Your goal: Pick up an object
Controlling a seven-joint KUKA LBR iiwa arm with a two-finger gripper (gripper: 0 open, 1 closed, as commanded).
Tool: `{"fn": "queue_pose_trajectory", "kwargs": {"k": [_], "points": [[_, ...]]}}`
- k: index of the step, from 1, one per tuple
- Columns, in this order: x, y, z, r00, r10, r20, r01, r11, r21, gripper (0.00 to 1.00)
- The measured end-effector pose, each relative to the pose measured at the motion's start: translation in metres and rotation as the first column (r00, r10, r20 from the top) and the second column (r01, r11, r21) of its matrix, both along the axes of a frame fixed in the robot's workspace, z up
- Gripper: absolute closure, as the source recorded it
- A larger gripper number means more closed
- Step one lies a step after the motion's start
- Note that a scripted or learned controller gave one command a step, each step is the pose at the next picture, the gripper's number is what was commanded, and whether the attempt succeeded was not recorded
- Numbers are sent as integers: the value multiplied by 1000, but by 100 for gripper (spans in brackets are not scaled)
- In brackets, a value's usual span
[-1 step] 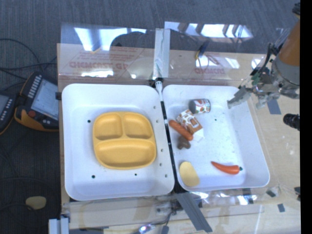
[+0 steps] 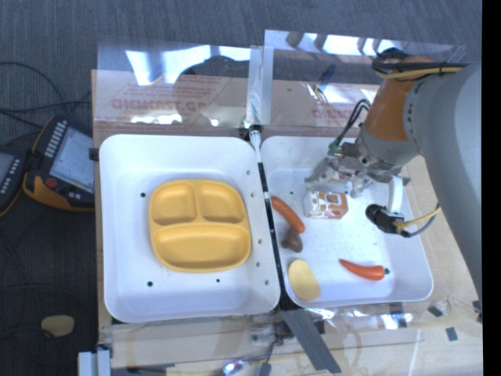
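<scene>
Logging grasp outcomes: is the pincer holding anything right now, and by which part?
Cannot be told. The pincer hangs right over the waffle toy in the right bin, but no object shows between its tips.

Lighting is coming in bright and even from overhead, so both white bins (image 2: 109, 233) are glowing nearly blown out. The clear panels (image 2: 266, 61) behind are throwing hard white glare streaks. Shadows are staying soft and short. Focus is looking slightly soft everywhere, with the dark carpet (image 2: 117, 10) going grainy.
</scene>
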State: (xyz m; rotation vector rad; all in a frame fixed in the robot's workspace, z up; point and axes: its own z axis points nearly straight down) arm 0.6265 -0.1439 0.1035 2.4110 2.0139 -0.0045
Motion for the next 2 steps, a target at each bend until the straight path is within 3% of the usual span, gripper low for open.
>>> {"fn": "queue_pose_trajectory", "kwargs": {"k": [1,2], "points": [[-25,-2,-15,988,153,12,-153,988,-5,0],[-57,16,-14,965,263,12,-263,965,-7,0]]}}
